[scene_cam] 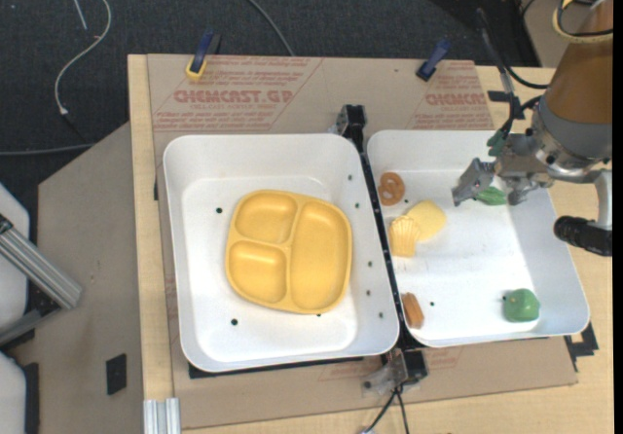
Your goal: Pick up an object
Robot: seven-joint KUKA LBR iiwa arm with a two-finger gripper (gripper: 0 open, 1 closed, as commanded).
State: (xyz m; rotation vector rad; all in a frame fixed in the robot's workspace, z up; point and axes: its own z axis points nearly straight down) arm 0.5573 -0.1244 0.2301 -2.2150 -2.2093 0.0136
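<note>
We note two white bins side by side on the bench. The left bin [195, 228] holds a yellow divided plate [289, 250], lying flat near its middle. The right bin [555, 267] holds several small items: a brown ring-shaped piece [391, 189] near its upper left corner, two pale yellow pieces [417, 229] touching each other just below that ring, a small orange piece [412, 310] against the bin's left wall near the bottom, and a green item [521, 306] in the lower right corner, well apart from the rest.

The arm reaches in from the right, with the gripper [487, 187] over the upper middle of the right bin. A small green object [493, 196] shows at the gripper's tip. We cannot tell whether the claw is released, clenched or grasping that green object; the view at this slant does not settle it.

Two blue clamps [202, 54] sit on the far edge of the board.
</note>
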